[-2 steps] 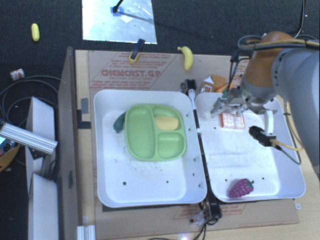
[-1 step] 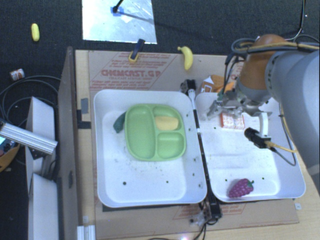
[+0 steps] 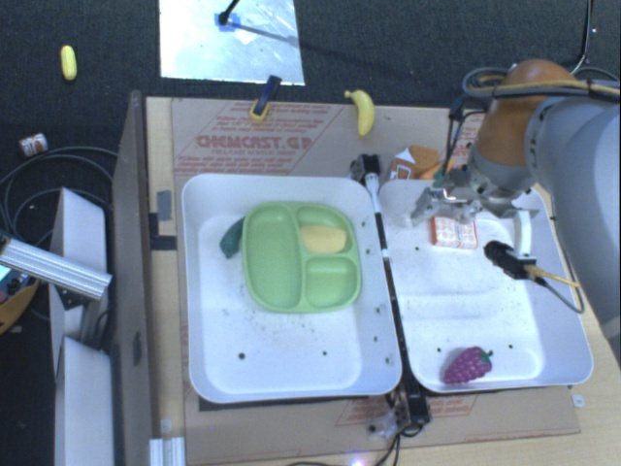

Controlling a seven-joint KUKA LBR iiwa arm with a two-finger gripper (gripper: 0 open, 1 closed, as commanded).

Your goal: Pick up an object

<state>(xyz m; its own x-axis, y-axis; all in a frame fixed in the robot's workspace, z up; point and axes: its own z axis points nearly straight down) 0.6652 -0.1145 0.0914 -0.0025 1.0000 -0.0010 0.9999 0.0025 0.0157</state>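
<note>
One red-and-white packet [image 3: 454, 232] near the far edge of the right bin [image 3: 568, 352], print too small to read. The gripper [image 3: 448, 205] is right over its far end; open or closed, can't tell. One purple grape bunch [image 3: 468, 364] by that bin's near edge. In the left bin [image 3: 291, 362], one green divided plate [image 3: 281, 260], with one yellow piece [image 3: 324, 238] in its far-right compartment. The cardboard [image 3: 252, 142] under the bins reads "CHEMCAST GP".

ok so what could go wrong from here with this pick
1. The small flat red-and-white packet lies flush on the floor of the right white bin. The tool, just behind it, may slide off it and come up bare.
2. The tool is close to the bin's back wall, and a descent there might clip that wall.
</note>
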